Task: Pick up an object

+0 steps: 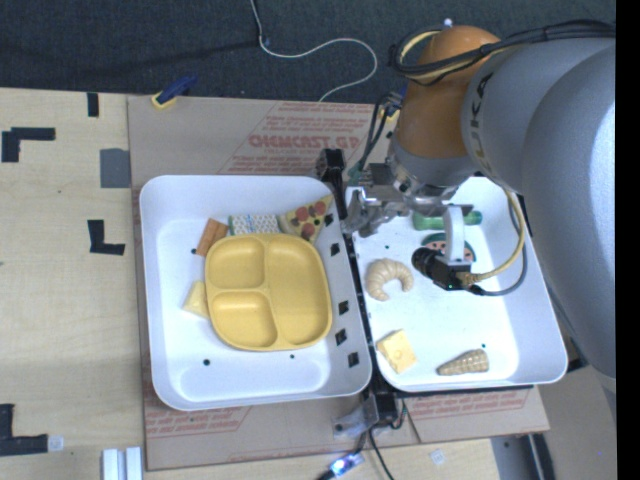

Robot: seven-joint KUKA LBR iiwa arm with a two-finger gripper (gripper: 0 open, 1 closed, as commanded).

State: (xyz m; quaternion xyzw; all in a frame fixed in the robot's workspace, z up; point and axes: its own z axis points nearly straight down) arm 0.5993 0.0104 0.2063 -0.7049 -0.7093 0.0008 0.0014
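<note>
While cardboard point(280, 143) lines the wooden bench point(60, 298), the end effector point(368, 211) has an unreadable grip.

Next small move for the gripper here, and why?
Probably slide the gripper over the croissant, then descend: it hangs at the left edge of the right bin, and the croissant lies nearest, apart from other items.
</note>
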